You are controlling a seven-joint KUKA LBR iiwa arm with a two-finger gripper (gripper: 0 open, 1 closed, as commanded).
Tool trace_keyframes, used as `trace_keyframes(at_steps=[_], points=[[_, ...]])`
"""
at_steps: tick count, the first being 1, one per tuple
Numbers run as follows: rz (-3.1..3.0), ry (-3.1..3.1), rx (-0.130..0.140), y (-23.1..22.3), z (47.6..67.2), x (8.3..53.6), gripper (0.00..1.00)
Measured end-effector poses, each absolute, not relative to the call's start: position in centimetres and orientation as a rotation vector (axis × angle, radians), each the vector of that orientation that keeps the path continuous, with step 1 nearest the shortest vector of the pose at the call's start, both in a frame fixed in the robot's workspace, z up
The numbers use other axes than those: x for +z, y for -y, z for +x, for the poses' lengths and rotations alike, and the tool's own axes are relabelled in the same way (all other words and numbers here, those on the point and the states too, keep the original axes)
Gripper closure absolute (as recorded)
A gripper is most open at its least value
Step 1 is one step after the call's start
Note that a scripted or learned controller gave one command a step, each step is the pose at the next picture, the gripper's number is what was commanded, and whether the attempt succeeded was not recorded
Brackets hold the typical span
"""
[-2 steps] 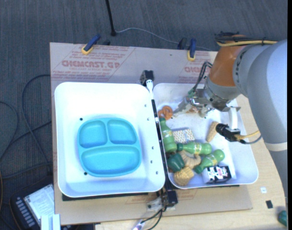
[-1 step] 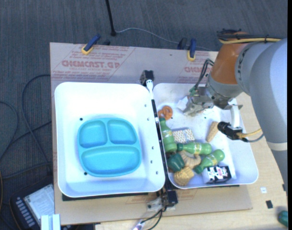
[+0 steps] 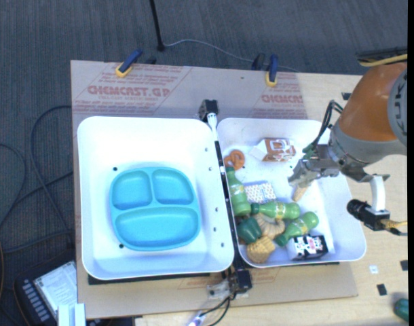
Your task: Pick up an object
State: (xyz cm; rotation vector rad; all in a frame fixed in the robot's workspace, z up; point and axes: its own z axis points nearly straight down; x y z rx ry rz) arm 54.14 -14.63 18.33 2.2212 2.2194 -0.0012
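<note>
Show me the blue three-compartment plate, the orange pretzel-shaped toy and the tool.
Blue three-compartment plate (image 3: 155, 227): camera view, bare floor of its largest compartment.
Orange pretzel-shaped toy (image 3: 234, 159): camera view, its ring.
Tool (image 3: 302, 180): camera view, between its fingertips.

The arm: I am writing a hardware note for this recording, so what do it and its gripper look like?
The arm is bulky and rounded, with a broad orange band above a grey wrist section. Thin dark cables loop along its left side near the wrist. The gripper is a compact grey metal unit, hanging over the right white bin. No markings are legible.
</note>
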Motion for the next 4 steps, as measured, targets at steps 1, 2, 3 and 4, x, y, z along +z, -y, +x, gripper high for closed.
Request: trace_keyframes(at_steps=[1, 2, 3, 4], points=[[2.218, -2.224, 0.001, 7.3, 58.8, 22.1, 1.0], [2.22, -2.223, -0.001, 7.4, 58.7, 22.1, 0.0], [2.211, -2.215, 0.009, 10.9, 67.0, 12.1, 0.0], [2.208, -2.211, 0.011, 10.7, 64.7, 11.4, 0.0]])
